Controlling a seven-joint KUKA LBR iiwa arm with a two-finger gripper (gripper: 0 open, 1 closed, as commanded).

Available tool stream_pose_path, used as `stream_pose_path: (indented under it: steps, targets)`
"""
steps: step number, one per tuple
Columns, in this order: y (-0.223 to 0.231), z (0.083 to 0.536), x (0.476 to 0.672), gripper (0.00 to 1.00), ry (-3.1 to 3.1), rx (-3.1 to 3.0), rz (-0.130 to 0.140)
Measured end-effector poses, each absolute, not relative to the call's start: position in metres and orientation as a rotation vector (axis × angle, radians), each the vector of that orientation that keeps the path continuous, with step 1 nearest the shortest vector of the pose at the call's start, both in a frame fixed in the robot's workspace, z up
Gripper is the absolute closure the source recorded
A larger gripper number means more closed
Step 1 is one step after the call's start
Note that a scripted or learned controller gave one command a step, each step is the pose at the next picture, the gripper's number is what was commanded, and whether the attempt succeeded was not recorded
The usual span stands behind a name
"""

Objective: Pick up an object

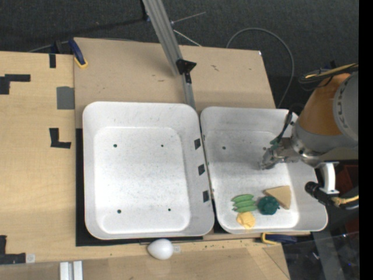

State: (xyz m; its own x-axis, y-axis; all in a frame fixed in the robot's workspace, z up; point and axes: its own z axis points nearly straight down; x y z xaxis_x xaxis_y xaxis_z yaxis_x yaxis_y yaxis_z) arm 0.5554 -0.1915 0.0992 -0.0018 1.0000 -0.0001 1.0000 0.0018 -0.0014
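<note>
While the gripper (269, 159) hangs mid right bin (233, 121), can't tell its state; toys (259, 205) huddle along the bin's front edge.

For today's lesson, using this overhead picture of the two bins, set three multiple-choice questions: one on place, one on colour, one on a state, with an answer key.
1. Where do the small objects lie?
A. in the left bin
B. in the near corner of the right bin
C. on the bench behind the bins

2. What colour is the object beside the green pod?
A. yellow
B. red
C. purple

3. Where is the gripper?
A. over the left bin
B. pressed on the yellow object
C. over the right bin, apart from the objects

Key: 1 B, the objects cluster by the right bin's near rim; 2 A, the yellow object touches the green pod; 3 C, the gripper sits above the tan wedge and teal object with bare floor between.
</note>
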Motion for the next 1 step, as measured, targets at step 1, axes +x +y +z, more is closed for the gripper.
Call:
stream_pose_path:
  steps: [1]
  targets:
    - [-0.1865, 0.1604, 0.5612, 1.0, -2.227, -2.222, -0.004]
